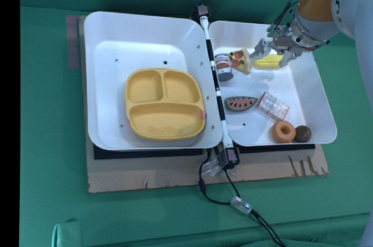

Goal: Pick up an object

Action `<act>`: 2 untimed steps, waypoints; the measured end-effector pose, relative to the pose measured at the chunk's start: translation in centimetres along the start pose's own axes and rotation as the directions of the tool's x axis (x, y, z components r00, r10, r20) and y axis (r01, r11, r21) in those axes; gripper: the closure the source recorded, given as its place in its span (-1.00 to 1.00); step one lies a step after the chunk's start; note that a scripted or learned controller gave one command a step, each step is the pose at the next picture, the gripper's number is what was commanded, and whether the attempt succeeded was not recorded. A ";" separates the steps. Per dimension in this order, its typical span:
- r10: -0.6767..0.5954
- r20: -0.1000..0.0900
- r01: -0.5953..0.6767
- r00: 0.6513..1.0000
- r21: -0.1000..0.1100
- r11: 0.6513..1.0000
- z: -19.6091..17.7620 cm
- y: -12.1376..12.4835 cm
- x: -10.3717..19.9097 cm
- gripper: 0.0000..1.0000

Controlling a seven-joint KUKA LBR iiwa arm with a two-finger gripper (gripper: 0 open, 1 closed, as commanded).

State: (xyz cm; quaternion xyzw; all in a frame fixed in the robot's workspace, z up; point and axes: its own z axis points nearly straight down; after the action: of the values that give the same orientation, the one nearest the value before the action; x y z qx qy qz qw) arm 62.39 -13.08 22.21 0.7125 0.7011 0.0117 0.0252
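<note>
White bin [315, 94] — yellow banana [267, 61], fingers [260, 49] astride

The gripper [273, 55] hovers over the right bin [317, 97], fingers [259, 49] spread astride a yellow banana [267, 61]; a yellow divided plate [165, 103] fills the left bin [105, 53].

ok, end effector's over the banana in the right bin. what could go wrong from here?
Two risks:
1. The end effector straddles the banana near the bin's far wall, so a finger could catch the wall or merely push the banana against it.
2. The pizza slice and can lie just beside it and may get nudged.
</note>
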 end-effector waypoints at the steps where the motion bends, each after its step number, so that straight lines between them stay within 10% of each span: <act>1: -0.011 -0.012 0.012 1.000 0.035 0.999 3.0 6.4 0.6 -1.00; 2: -0.010 -0.001 0.010 1.000 0.054 0.998 3.7 7.4 2.9 -1.00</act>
State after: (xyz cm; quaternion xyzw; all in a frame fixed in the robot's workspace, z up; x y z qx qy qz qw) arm 69.99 -10.35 18.80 0.7095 0.7046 -0.0073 0.0058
